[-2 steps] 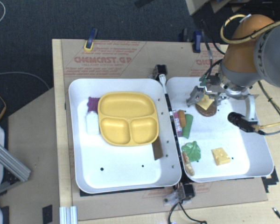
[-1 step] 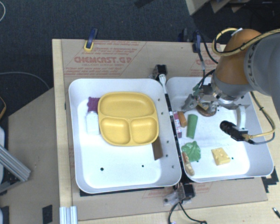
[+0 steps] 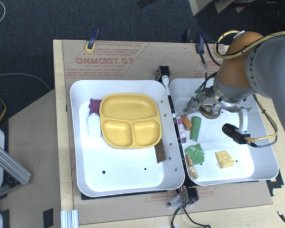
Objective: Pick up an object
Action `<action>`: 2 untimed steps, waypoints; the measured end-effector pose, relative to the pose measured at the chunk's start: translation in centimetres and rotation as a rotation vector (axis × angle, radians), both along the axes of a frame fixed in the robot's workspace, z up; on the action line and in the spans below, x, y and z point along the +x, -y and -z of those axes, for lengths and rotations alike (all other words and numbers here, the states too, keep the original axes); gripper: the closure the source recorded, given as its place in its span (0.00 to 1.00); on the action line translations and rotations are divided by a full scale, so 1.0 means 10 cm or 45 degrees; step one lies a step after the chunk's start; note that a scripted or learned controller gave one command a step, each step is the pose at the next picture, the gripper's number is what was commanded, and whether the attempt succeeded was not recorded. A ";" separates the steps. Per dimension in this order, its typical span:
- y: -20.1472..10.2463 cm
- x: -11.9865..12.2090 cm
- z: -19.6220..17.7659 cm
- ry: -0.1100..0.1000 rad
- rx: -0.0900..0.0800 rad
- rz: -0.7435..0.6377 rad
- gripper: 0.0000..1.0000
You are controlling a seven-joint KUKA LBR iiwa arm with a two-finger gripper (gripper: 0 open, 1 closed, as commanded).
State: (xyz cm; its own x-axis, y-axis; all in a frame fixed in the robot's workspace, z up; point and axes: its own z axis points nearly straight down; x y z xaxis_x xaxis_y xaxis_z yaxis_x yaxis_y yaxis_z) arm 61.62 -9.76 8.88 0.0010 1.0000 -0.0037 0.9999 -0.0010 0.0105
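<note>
- You see the arm [image 3: 256, 56] reaching in from the right, bent down over the right bin [image 3: 261, 167]; its gripper [image 3: 206, 106] hangs low near the bin's upper left, jaws hidden, so you cannot tell their spread.
- Open white floor lies right of the gripper.
- A green cylinder [image 3: 195, 128] lies just below it; a yellow block [image 3: 224, 158] sits lower right.

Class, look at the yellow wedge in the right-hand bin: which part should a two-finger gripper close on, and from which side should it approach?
Grip the yellow wedge across its two opposite flat sides, coming straight down from above. It lies alone on the right bin floor, with bare space around it for the fingers.
</note>
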 end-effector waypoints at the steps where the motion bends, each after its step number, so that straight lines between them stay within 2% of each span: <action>1: 0.01 0.00 -0.11 0.003 -0.002 0.001 1.00; 2: -0.03 0.11 -0.61 -0.005 0.003 -0.003 1.00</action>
State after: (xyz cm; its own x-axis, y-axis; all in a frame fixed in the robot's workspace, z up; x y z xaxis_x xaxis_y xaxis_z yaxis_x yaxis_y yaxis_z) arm 62.69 -9.48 14.94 -0.0011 1.0000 -0.0014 1.0000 0.0011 0.0067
